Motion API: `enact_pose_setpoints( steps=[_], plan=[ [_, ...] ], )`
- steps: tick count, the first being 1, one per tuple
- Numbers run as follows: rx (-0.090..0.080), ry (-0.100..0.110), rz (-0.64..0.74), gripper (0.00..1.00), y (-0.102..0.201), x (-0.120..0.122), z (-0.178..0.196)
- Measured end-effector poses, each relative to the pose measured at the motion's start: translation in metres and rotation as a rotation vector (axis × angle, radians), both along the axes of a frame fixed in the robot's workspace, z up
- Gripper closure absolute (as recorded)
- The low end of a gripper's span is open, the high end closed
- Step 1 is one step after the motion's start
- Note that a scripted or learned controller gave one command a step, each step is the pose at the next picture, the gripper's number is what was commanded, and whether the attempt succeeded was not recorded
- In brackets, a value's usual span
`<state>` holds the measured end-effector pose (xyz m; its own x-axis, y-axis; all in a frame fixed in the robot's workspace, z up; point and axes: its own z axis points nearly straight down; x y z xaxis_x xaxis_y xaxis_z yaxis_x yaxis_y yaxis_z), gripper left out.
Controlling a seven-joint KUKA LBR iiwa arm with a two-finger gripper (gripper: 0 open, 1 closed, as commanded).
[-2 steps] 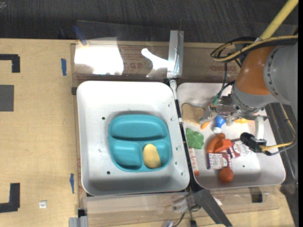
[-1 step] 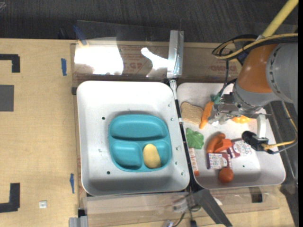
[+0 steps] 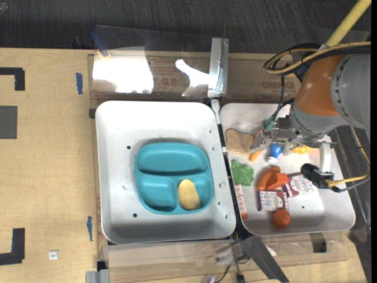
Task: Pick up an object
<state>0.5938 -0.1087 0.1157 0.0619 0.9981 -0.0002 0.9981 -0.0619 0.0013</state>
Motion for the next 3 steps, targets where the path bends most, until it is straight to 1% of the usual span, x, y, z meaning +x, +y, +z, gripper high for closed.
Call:
enact_pose_setpoints(
  steps=[1, 2, 3],
  plan=[
    [0.000, 0.000, 0.000, 0.00, 0.000, 0.000, 0.000],
    [-0.001, -0.011, 0.056, 0.00, -0.012, 0.029, -0.024],
    [-0.002, -0.017, 0.059, 1.00, -0.011, 0.031, -0.011]
  ],
)
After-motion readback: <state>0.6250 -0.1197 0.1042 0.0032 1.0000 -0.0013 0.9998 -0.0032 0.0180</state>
